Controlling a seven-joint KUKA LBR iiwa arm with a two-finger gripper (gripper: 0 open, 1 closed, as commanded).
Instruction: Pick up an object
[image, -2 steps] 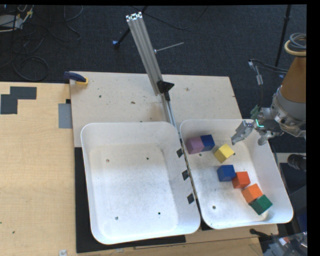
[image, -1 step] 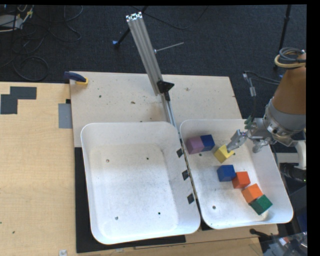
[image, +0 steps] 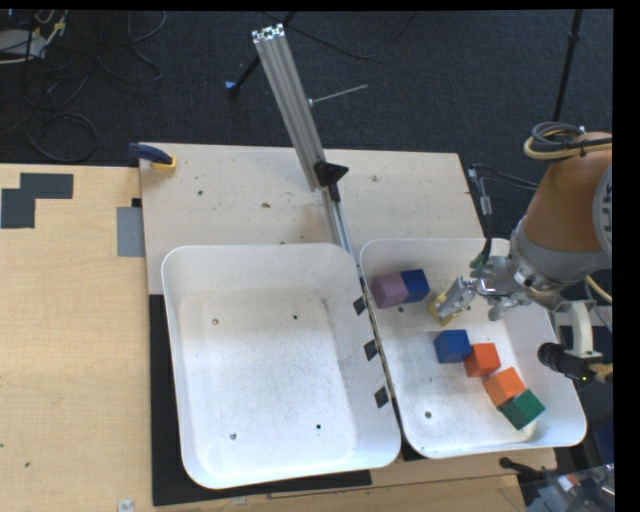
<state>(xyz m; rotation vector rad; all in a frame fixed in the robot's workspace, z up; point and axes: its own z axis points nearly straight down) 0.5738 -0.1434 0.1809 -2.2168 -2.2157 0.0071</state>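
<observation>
jaw state impossible to tell. best to lower gripper (image: 447, 303) squarely over yellow block (image: 441, 310), clear of blue cube (image: 452, 346), then close.

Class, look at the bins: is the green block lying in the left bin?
No, the green block lies in the right bin, beside an orange block.

Blocks (image: 452, 346) in right bin (image: 560, 432)

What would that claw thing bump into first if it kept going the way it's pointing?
The gripper points left and slightly down in the picture, across the right bin. Most likely it meets the bin floor just ahead, passing between the purple block and the blue block. Depth is hard to judge here.
</observation>
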